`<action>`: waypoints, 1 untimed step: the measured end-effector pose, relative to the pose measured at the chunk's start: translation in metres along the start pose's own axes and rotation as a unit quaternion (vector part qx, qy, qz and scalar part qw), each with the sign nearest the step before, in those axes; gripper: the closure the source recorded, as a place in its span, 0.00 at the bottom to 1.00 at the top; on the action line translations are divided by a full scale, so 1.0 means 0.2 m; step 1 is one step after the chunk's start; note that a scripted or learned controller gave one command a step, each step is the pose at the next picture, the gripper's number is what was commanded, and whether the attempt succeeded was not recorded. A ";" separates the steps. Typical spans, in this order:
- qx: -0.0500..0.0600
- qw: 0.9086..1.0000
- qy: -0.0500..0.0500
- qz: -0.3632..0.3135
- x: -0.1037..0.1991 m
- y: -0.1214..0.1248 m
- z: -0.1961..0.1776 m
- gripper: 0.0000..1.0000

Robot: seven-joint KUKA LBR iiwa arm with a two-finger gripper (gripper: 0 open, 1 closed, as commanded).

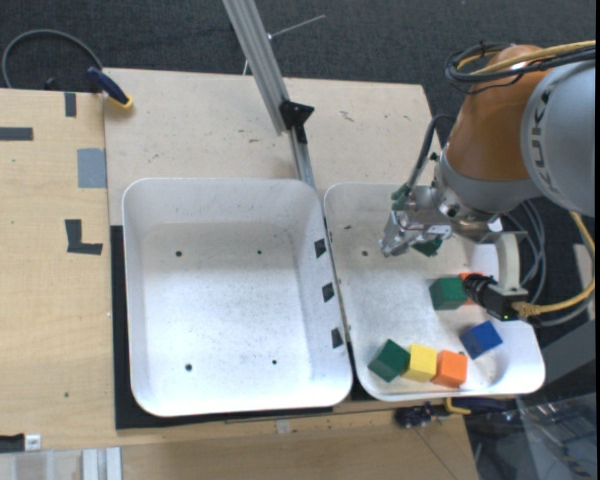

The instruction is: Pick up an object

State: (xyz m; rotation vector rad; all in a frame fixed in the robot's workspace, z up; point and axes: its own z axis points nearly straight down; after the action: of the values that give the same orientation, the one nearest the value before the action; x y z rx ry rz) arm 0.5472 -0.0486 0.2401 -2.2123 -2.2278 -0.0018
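Several small blocks lie in the right bin [352, 218]. Along its near edge a dark green block [388, 360], a yellow block [421, 361] and an orange block [450, 368] sit in a row, touching. A blue block [480, 339] is just behind them to the right, and another green block [447, 293] lies further back. My gripper [404, 232] hangs over the far part of this bin, behind and left of that green block and apart from it. A small green patch shows at the gripper's right side; I cannot tell what it is.
The left bin [140, 208] adjoins the right one along a shared rim. A slanted metal bar [260, 53] runs from the top of the view down to that rim. Cables [540, 308] hang at the right bin's right side. The arm's orange band [490, 138] looms above.
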 end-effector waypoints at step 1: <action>0.000 1.000 0.000 -0.001 0.29 0.08 -0.03 1.00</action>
State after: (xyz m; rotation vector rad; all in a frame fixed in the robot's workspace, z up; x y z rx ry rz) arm 0.5631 0.0100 0.2454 -2.2112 -2.2290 -0.0020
